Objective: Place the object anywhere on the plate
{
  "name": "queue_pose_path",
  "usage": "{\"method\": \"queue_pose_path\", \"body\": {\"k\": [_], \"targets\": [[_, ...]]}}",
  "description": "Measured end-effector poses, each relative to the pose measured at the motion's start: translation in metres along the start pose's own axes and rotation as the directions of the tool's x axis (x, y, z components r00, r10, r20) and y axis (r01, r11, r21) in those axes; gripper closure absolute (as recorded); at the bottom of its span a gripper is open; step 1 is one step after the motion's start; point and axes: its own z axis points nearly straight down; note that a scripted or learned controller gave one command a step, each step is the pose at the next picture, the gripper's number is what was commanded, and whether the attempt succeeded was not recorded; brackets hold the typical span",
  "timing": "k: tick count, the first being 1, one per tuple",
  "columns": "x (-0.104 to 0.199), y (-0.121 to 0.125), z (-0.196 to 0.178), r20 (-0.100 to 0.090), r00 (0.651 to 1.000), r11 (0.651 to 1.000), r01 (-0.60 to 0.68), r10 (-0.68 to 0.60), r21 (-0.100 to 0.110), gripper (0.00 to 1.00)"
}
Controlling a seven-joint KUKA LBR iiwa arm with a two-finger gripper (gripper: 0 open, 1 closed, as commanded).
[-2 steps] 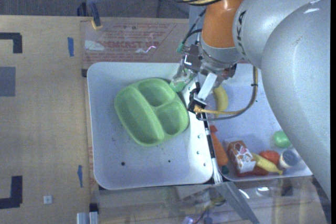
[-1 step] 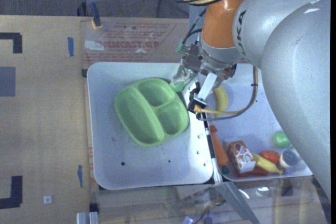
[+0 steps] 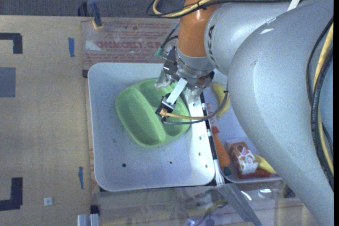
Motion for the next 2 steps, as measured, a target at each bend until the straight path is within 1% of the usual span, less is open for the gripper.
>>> {"method": "queue_pose_path", "body": {"k": [1, 2], "targets": [[0.0009, -0.0002, -0.0101, 0.000, 1.000, 1.000, 0.003, -0.003, 0.000, 1.00], [0.0009, -0.0002, -0.0101, 0.001, 1.000, 1.000, 0.003, -0.003, 0.000, 0.00]]}}
